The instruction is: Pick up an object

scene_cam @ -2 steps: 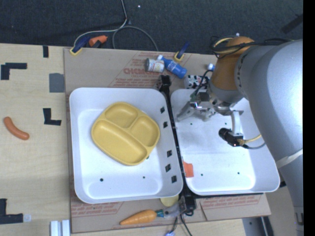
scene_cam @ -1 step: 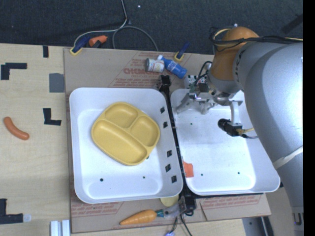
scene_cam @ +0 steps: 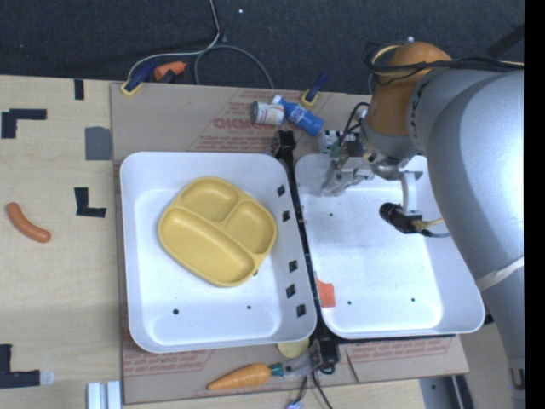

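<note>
Guessing the yellow divided plate (scene_cam: 218, 230) is light, stiff, slick plastic, I'd pinch its rim; can't tell the gripper's (scene_cam: 339, 177) state.

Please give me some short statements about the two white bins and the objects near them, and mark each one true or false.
1. The yellow divided plastic plate lies in the left white bin. True.
2. The orange toy carrot lies inside the right white bin. False: it lies on the cardboard below the bins.
3. The gripper is over the far left corner of the right white bin. True.
4. The orange sausage-shaped toy rests on the plate. False: it lies on the wooden bench, left of the bins.
</note>
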`<state>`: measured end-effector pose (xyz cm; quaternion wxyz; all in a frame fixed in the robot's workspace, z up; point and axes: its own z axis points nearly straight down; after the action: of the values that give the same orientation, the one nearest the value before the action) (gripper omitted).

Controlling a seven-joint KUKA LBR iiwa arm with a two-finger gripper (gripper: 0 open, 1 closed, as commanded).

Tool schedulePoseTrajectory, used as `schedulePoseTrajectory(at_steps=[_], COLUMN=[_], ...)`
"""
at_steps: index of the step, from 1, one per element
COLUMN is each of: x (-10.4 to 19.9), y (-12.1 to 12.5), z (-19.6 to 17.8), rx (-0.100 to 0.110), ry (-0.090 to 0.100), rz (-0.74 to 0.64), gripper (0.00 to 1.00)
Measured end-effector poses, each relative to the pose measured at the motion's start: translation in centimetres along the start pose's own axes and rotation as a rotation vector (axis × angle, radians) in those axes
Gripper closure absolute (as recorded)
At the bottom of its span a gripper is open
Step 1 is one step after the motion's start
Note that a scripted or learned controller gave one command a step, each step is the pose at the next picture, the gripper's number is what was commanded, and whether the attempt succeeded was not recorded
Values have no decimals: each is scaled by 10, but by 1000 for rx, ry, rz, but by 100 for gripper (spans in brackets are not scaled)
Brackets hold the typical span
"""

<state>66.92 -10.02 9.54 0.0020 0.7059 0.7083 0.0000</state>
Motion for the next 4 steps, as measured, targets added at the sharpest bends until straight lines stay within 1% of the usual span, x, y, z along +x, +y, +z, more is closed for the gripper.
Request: schedulePoseTrajectory(at_steps=[1, 2, 3, 4], x=[0, 3, -107, -56], y=[0, -1, 0, -91], z=[0, 10, 9, 7], rx=[1, 5, -4, -4], ry=[-1, -1, 1, -1], rz=[0, 2, 5, 3], gripper=[0, 0, 0, 0])
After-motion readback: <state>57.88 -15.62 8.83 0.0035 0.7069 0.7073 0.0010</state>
